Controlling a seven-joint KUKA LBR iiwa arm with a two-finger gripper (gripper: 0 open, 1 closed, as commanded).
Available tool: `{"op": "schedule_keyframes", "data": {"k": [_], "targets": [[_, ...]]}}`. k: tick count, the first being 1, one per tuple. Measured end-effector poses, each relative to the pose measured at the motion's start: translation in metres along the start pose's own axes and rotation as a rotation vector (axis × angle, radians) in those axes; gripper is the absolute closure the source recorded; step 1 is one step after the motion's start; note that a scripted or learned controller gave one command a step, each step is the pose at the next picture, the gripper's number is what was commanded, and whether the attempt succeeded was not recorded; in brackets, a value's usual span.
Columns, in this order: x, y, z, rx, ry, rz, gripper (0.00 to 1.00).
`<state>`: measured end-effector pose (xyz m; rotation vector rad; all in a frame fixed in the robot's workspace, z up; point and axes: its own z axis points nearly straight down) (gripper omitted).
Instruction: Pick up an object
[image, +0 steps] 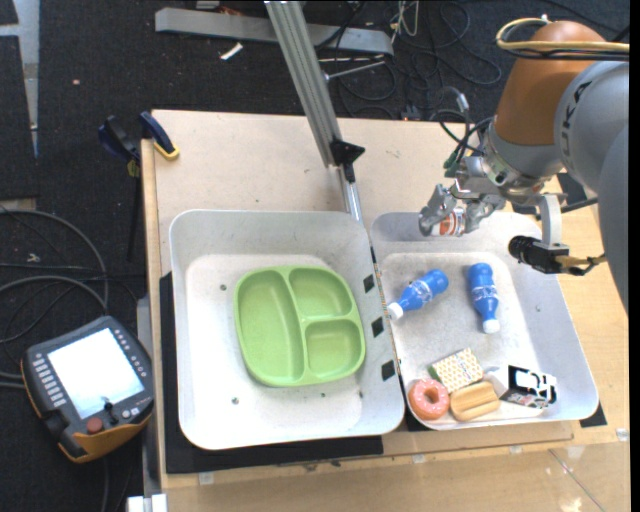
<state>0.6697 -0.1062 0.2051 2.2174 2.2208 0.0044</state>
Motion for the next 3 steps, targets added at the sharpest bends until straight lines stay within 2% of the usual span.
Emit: {"op": "schedule_keyframes", "data": {"k": [1,2,3], "targets": [[0.047,0.006,-0.001,0.003,0.002,-0.006,1.0],[0.095,0.001,-0.017,0.002,0.002,-0.006,1.0],[0.155,0.003,-0.013,0.003,0.002,-0.008,1.0]]}}
